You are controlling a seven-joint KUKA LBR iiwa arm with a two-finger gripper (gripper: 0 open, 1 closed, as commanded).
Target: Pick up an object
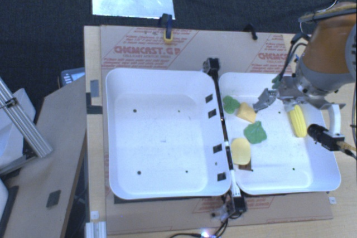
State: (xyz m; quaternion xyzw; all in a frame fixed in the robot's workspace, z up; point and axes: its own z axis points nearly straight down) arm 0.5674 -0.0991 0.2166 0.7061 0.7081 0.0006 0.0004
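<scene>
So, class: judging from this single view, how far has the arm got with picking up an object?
Done: the arm has reached into the right bin. In hand: the gripper sits low beside the pale yellow piece, with nothing visibly between its fingers. Left: grasping and lifting; the corn cob and green pieces lie in the bin.

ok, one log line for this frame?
arm: over right bin | gripper: by yellow wedge, nothing held | right bin: corn cob, two green pieces, two yellow pieces | pick: not yet done
</scene>
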